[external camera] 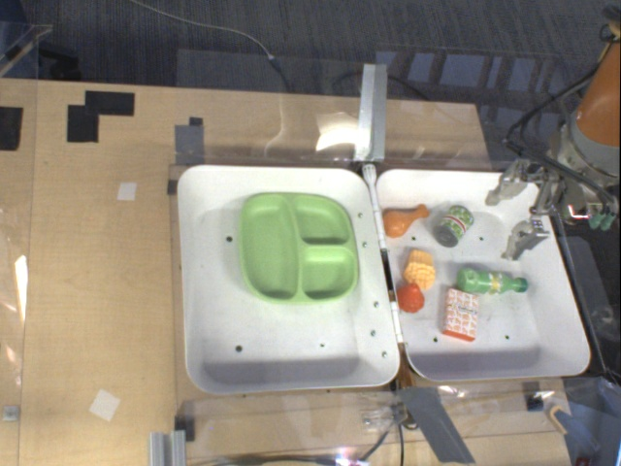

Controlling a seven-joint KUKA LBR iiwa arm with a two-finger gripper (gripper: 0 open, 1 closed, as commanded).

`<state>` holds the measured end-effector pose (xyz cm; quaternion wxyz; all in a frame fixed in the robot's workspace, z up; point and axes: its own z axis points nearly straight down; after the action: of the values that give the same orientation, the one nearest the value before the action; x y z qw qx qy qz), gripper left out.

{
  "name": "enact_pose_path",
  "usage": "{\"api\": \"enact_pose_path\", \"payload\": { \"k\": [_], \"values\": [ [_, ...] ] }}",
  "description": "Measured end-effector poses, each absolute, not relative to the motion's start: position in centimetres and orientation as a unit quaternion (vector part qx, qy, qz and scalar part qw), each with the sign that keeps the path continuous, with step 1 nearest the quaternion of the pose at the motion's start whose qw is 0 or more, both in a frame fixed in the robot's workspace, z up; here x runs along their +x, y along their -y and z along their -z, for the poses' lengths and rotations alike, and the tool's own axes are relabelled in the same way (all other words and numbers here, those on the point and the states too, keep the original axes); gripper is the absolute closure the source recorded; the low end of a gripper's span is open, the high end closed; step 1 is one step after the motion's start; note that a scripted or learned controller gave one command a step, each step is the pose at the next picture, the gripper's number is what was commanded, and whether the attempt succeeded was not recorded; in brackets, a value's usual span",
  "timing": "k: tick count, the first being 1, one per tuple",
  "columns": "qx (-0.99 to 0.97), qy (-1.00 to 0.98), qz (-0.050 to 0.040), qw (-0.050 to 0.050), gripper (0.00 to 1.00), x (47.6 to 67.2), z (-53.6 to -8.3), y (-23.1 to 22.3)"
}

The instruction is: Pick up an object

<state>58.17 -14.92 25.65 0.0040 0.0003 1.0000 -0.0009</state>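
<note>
The right bin (pixel 558 352) holds several small things: an orange drumstick (pixel 404 220), a green-labelled can (pixel 452 225), a yellow corn cob (pixel 419 267), a red tomato (pixel 411 298), a green bottle (pixel 491 282) lying on its side, and a red-and-white carton (pixel 461 315). My gripper (pixel 515 214) hangs over the bin's far right part, above and right of the bottle and right of the can. Its fingers are spread apart with nothing between them.
The left bin (pixel 209 348) carries a green divided plate (pixel 297 247). A metal post (pixel 373 110) rises behind the wall shared by the bins. Cables run along the right side near the arm (pixel 594 134).
</note>
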Motion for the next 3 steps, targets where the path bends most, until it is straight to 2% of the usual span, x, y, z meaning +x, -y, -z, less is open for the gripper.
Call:
{"api": "enact_pose_path", "payload": {
  "k": [1, 2, 3],
  "values": [
    [0.191, -0.982, -0.0004, 0.0, 0.0, 58.7, -15.7, 13.6],
    [0.145, -0.989, -0.0005, 0.014, 0.0, 55.2, -9.7, 12.5],
    [0.142, -0.99, -0.0004, 0.017, 1.0, 55.4, -11.0, 12.4]
  ]
}}
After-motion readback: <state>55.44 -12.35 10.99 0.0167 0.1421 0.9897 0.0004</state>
